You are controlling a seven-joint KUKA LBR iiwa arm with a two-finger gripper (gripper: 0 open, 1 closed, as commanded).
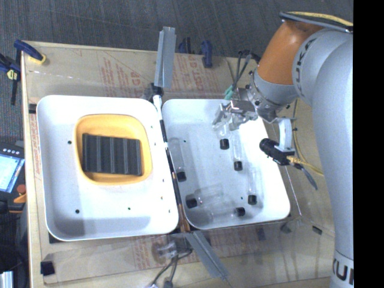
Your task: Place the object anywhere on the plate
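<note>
Yellow plate (90, 125) in the left bin (54, 209) already bears the dark ridged block (113, 155), long axis running left to right. The gripper (227, 120) hangs over the right bin (270, 203), well to the block's right. Whether it is released or clenched, I cannot tell.

Two bins sit side by side on the surface (90, 65). The plate (113, 150) lies in the nine o'clock bin (66, 215); the tool (231, 116) hangs over the three o'clock bin (204, 161).
</note>
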